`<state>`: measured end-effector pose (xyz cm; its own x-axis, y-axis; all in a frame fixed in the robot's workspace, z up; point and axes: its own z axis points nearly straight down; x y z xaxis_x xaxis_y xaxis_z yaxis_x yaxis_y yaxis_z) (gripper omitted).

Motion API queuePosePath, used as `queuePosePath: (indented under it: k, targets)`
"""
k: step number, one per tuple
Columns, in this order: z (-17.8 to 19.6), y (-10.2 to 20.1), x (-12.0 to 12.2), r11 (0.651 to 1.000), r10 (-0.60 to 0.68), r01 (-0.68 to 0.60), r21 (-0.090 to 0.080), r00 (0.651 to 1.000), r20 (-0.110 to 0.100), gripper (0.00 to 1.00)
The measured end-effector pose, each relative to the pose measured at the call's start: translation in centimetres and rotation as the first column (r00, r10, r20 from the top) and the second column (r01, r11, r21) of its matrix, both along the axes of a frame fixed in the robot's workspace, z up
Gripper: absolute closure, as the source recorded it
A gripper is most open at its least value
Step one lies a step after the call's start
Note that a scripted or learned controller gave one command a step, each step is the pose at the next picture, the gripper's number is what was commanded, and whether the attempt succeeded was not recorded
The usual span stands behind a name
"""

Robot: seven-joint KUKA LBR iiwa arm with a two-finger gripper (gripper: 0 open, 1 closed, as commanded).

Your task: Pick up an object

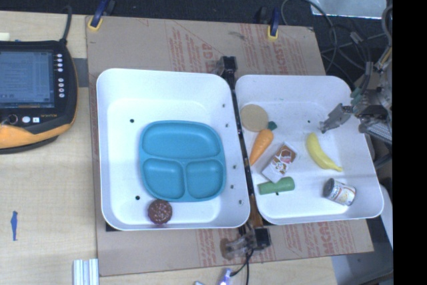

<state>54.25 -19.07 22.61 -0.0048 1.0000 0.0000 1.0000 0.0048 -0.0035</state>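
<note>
Blue tray (pixel 181 160); orange carrot (pixel 260 146); yellow banana (pixel 321 152); white bins (pixel 117 143).

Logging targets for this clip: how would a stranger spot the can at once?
Look in the right bin, the one without the blue tray. Go to its near right corner, past the banana. The can lies on its side there, the sole metal thing, silver with a pale label.

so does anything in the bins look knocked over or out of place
Only the can stands out: it lies tipped on its side in the right bin, near the front right corner. The carrot, banana and small carton just lie loose. Nothing looks spilled or damaged.
</note>
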Motion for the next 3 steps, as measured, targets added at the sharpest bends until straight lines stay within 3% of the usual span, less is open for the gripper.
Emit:
queuePosePath:
  k: [1,2,3]
  targets:
    - [-9.7,1.3,2.9,1.000,0.002,-0.002,-0.001,1.000,-0.002,0.00]
    - [-13.5,-0.9,4.3,1.000,0.001,-0.001,-0.003,1.000,0.001,0.00]
    - [-12.4,-1.0,4.3,1.000,0.001,-0.001,-0.005,1.000,0.002,1.00]
